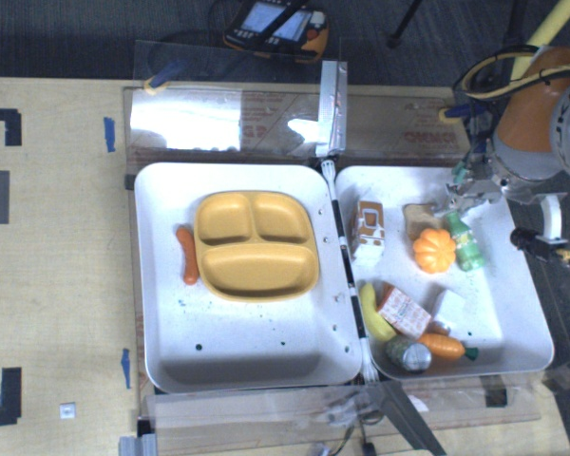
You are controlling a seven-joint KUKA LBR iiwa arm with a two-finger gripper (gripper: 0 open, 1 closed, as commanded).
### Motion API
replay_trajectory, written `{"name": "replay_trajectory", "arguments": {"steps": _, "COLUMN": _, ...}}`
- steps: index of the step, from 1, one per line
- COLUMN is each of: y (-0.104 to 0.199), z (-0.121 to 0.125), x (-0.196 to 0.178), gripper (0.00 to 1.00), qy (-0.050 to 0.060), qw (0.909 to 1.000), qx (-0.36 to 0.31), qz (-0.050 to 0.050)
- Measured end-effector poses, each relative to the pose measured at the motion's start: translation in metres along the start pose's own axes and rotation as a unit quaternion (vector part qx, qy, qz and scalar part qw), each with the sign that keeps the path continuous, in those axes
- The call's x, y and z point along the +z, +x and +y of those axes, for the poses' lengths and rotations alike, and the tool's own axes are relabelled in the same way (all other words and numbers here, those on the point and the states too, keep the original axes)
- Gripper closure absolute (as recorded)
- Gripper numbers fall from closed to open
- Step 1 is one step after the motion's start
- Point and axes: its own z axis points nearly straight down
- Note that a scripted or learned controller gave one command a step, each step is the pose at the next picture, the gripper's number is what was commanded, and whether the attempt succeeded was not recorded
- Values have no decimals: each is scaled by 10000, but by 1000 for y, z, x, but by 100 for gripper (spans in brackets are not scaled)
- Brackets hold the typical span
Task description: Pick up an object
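The right bin [513,302] holds several objects. An orange toy pumpkin [434,251] lies near its middle, with a green bottle [464,240] leaning just to its right and a tan block [420,218] behind it. A small white and brown carton [369,228] lies by the left wall. Near the front lie a yellow banana [374,314], a red and white packet [405,312], an orange carrot [444,346] and a dark can [408,354]. My gripper [470,184] hangs at the bin's far right corner, just above and behind the green bottle's top.
The left bin [161,331] holds a yellow divided plate [256,245] with an orange sausage-shaped toy [188,255] beside it. A clear upright panel [228,112] stands behind the bins. The arm's orange band [532,112] and cables fill the upper right.
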Motion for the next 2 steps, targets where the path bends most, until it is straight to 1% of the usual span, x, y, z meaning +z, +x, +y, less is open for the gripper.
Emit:
{"name": "replay_trajectory", "arguments": {"steps": 1, "y": 44, "z": -30, "x": 10, "gripper": 100, "qy": -56, "qw": 9988, "qx": -490, "qz": -26}}
{"name": "replay_trajectory", "arguments": {"steps": 2, "y": 126, "z": -43, "x": -138, "gripper": 100, "qy": 31, "qw": 9936, "qx": -1131, "qz": 10}}
